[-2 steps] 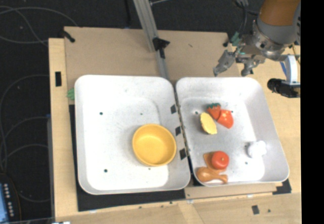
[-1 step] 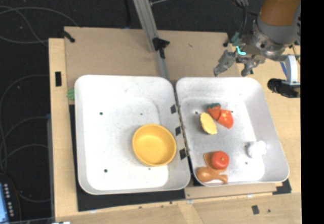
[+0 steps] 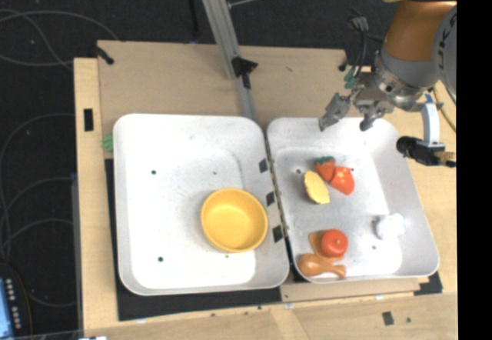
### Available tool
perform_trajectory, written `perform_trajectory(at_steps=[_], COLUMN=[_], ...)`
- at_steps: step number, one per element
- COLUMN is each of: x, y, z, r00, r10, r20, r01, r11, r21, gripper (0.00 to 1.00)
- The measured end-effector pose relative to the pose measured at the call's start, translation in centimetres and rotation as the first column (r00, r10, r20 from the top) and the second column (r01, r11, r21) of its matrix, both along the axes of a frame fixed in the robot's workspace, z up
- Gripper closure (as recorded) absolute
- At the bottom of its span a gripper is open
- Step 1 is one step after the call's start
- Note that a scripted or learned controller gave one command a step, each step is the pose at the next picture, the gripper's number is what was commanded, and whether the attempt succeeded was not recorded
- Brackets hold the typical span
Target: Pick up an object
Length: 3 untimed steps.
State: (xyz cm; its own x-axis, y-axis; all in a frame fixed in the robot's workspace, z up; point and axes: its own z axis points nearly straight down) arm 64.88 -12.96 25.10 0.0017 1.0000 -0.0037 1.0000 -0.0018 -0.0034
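The bench [image 3: 177, 77] is a light brown board. Two shallow white bins lie directly on it, side by side and touching along their inner edges. The right bin [image 3: 403, 200] begins just below the gripper [image 3: 347, 117], whose two fingers are spread apart and hold nothing. The left bin [image 3: 165, 169] lies well to the left of the gripper and lower in the view.

Place: robot lab test bench.
Evidence: plywood bench [image 3: 192, 77] bearing two white bins [image 3: 154, 154]; loose cables [image 3: 31, 31] on dark floor left of the bench; metal camera post [image 3: 219, 15] behind the bins.
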Motion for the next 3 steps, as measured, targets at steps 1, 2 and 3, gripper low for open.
perform_trajectory(at_steps=[1,2,3], x=[-0.7,0.0,0.1], y=[-0.8,-1.5,-1.5], z=[-6.0,-10.6,-9.2], r00=[1.000,1.000,1.000], r10=[0.000,-0.002,-0.004], r20=[-0.002,0.000,0.008], r01=[0.000,0.002,0.004], r11=[1.000,1.000,1.000], r21=[0.000,0.000,0.001], gripper=[0.00,0.00,1.00])
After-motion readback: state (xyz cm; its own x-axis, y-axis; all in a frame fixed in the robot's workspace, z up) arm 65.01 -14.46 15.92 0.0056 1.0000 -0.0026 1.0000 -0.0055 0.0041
